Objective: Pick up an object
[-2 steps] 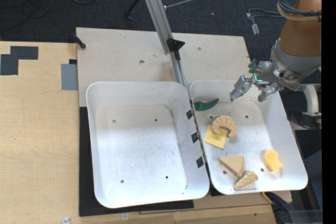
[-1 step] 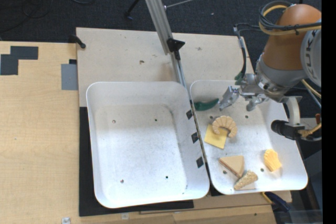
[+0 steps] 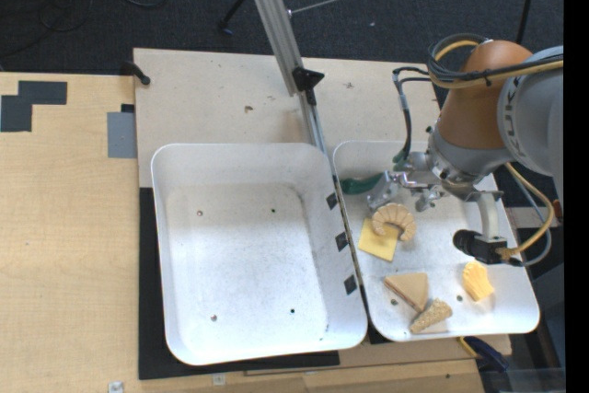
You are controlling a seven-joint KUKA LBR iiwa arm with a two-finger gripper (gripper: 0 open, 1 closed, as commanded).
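Croissant (image 3: 394,220) lies apparently just below hand (image 3: 402,187).

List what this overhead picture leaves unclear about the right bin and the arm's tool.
- End effector: small and partly under the wrist in the camera view; finger state unreadable.
- Green item at the right bin back edge: the end effector hardware overlaps its end; identity and contact unclear.
- Croissant-like piece: covers part of the yellow slice.
- Black part: too dark to identify.
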